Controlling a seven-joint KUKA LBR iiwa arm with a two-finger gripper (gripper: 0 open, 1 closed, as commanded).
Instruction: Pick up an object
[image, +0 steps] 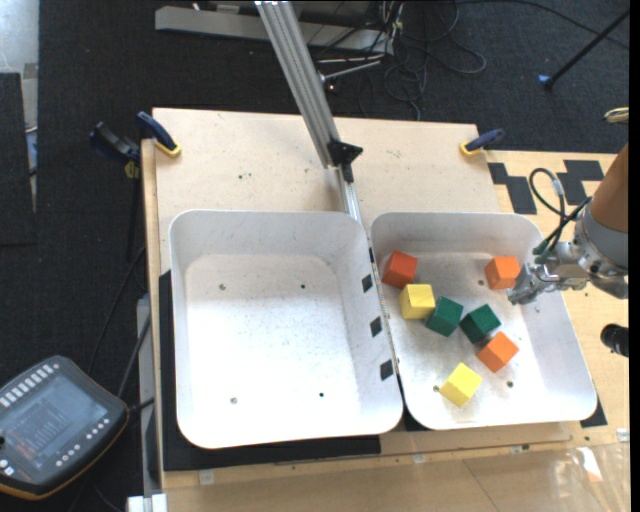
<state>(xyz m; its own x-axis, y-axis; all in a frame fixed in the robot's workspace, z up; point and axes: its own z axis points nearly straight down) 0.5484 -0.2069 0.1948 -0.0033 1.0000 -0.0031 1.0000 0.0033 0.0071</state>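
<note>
The right bin (560, 395) holds several small blocks. An orange block (400, 267) lies at the upper left, another orange one (503, 271) at the upper right, and a third (497, 351) lower down. Two green blocks (444, 316) (480, 323) sit near the middle. One yellow block (418, 300) lies just left of them, and another yellow block (461, 384) rests near the front. My gripper (524, 291) reaches in from the right and hangs just right of and below the upper-right orange block, with nothing seen between its fingers.
The left bin (200, 330) stands beside the right one, with a ridge between them. A slanted metal pole (305, 85) rises from the back of the bench. Clamps (158, 135) (481, 141) grip the board's far corners. A teach pendant (45, 425) lies at the lower left.
</note>
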